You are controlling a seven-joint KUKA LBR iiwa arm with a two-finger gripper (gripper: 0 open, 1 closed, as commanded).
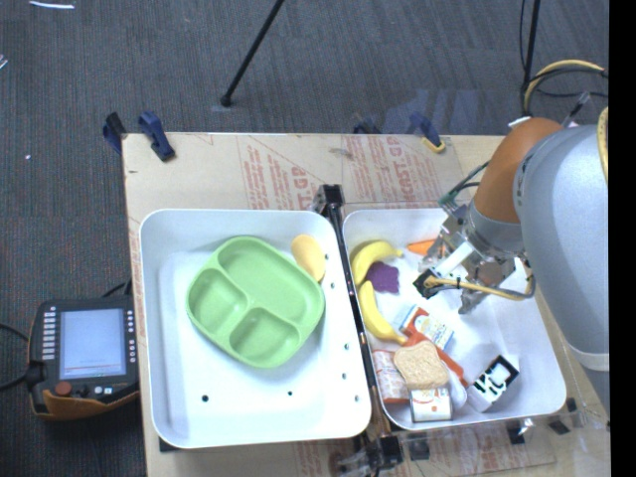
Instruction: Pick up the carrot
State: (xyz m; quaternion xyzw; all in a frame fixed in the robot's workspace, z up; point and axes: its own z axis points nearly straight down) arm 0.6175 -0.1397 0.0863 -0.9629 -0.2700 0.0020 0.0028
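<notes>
End effector [449,254] hangs just beside the carrot [421,247]; its grip state cannot be told.

Carrot partly hidden
The gripper [458,258] covers part of the carrot [421,247] near the right bin's [519,328] far edge.

Two bins [248,396] [527,331], two bananas [370,257] [376,314], one green plate [214,301], one carrot [422,247].

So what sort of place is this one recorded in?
Probably a robotics lab, not a kitchen: a teach pendant lies on the carpet, tripod legs stand behind, and clamps grip the plywood board under the white bins.
</notes>
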